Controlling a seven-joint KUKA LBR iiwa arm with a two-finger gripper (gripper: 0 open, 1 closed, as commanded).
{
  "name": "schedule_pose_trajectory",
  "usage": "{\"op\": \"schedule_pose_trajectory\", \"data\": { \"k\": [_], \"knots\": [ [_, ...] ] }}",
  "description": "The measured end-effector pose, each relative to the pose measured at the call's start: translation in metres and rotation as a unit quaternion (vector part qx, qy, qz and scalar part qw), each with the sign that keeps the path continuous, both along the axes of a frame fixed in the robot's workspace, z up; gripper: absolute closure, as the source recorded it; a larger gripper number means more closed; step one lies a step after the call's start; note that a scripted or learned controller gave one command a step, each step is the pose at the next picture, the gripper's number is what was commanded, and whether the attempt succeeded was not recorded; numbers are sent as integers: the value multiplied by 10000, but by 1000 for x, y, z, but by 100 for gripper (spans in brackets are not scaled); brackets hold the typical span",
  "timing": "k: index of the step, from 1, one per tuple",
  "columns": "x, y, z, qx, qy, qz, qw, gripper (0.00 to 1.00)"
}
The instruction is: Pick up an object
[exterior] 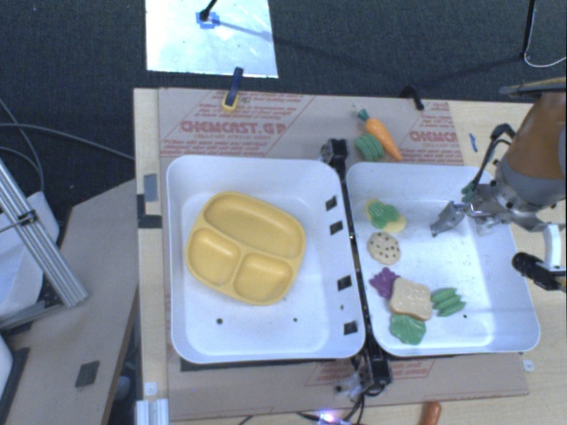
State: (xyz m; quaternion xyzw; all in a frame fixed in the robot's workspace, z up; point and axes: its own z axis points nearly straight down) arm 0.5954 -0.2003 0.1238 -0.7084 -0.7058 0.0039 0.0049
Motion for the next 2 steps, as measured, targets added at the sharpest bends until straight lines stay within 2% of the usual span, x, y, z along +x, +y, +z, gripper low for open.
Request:
{"op": "schedule_pose_trajectory", "data": {
  "k": [1,2],
  "knots": [
    [-101,-7,-42,10,-11,-9,10000,0],
    [-109,73,-40,11,-59,62,10000,0]
  ]
}}
